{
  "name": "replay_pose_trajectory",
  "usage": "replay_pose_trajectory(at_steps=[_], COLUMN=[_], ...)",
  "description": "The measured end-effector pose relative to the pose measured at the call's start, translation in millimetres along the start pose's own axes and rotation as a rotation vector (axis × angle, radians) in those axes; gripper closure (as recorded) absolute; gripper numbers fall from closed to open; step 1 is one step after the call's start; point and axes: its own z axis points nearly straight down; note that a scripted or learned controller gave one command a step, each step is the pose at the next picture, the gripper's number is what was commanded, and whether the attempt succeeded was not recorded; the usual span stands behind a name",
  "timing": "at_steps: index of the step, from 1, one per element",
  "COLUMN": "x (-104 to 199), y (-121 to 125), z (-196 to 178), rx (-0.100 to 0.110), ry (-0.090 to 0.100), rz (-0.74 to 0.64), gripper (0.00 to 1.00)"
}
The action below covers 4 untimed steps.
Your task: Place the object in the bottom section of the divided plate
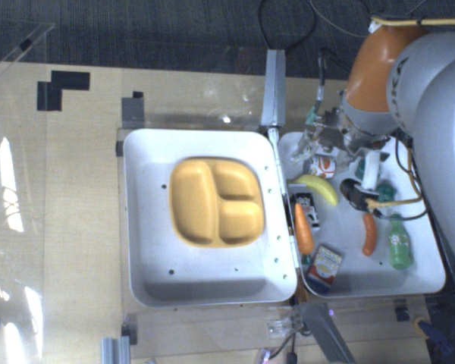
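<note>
The pale wooden bench [61, 226] bears two white bins, left bin [144, 279] beside right bin [428, 275].

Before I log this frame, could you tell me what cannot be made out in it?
- Pincer, camera view: too small and cluttered to tell whether it is open or shut.
- Right bin: far corner hidden under the arm.
- Carton: label too small to read.
</note>
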Motion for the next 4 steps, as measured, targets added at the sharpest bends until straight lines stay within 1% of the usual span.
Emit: replay_pose_trajectory(at_steps=[1,2,3,4], x=[52,123,127,52], y=[1,23,-13,36], z=[-88,-136,-219,-251], rx=[-0.003,-0.003,-0.004,-0.004], ry=[0.001,0.001,0.002,0.0], rz=[-0.241,-0.346,-0.34,-0.428], gripper=[0.0,0.0,0.0,0.0])
